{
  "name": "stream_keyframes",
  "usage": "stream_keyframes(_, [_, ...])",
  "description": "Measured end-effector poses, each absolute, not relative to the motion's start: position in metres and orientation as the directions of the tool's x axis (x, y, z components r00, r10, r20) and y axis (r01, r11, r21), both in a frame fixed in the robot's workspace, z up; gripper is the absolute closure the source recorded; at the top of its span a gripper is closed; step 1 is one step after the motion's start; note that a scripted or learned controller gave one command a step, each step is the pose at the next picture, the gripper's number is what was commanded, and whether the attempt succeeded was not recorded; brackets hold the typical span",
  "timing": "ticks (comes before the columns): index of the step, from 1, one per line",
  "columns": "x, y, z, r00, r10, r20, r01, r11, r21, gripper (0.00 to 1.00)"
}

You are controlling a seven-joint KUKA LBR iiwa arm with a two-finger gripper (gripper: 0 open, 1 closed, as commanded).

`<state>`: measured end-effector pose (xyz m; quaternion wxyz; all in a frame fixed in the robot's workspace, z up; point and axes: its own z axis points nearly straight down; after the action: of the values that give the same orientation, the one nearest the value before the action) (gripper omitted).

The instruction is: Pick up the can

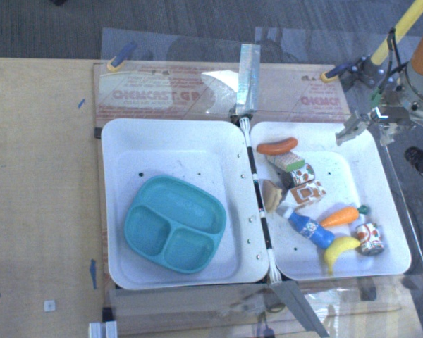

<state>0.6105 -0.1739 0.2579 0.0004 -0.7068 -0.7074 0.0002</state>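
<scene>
Well below the claw [367,127] lies the can [369,239].

Setting: robotics lab test bench. Evidence: light wooden bench [35,189] carrying two shallow white bins, left bin [120,136] and right bin [391,255], butted side by side. Clear plastic sheeting [169,90] with printed lettering is clamped at the bins' far edge. Grey carpet floor [197,5] beyond the bench's far edge. Toy food props lie in the right bin, e.g. plastic carrot [338,216], banana [338,251]. Exposed cabling [391,62] at far right corner.
</scene>
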Motion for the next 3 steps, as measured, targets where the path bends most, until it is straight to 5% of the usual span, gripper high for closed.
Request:
stream_keyframes(1, [0.667, -0.106, 0.146, -0.003, 1.000, 0.001, 1.000, 0.003, -0.002, 0.00])
stream_keyframes(2, [0.607, -0.137, 0.097, 0.095, 0.995, 0.002, 0.995, -0.095, 0.020, 0.00])
stream_keyframes(3, [0.585, -0.127, 0.098, 0.073, 0.997, -0.002, 0.997, -0.072, 0.029, 0.00])
